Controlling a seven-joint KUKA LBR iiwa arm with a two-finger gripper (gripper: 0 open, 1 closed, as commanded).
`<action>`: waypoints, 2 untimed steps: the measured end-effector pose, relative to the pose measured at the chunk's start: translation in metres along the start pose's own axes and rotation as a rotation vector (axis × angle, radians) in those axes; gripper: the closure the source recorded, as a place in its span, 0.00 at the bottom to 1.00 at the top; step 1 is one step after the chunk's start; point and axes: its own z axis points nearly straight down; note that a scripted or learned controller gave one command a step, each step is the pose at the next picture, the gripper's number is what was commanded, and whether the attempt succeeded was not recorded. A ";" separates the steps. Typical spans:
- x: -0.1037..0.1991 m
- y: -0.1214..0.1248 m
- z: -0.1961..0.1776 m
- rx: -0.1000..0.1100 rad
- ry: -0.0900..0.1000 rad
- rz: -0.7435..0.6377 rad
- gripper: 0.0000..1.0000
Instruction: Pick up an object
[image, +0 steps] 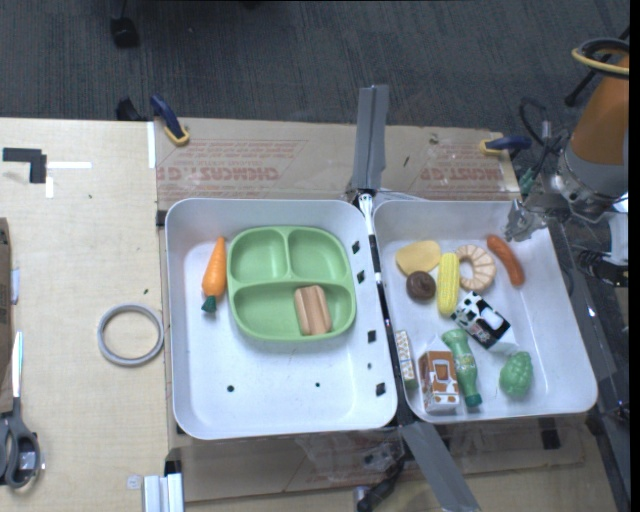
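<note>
Sausage (506, 259) just below fingers (520, 222).

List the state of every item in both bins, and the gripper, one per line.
gripper: above the right bin's far edge, holding nothing seen
carrot: lying beside the green plate
hot dog: lying in the green plate's front compartment
corn: lying flat
sausage: lying free
juice carton: lying near the front wall
</note>
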 end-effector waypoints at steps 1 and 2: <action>0.000 0.000 0.001 0.001 0.000 0.000 0.00; 0.012 0.006 0.052 0.004 0.012 0.052 0.00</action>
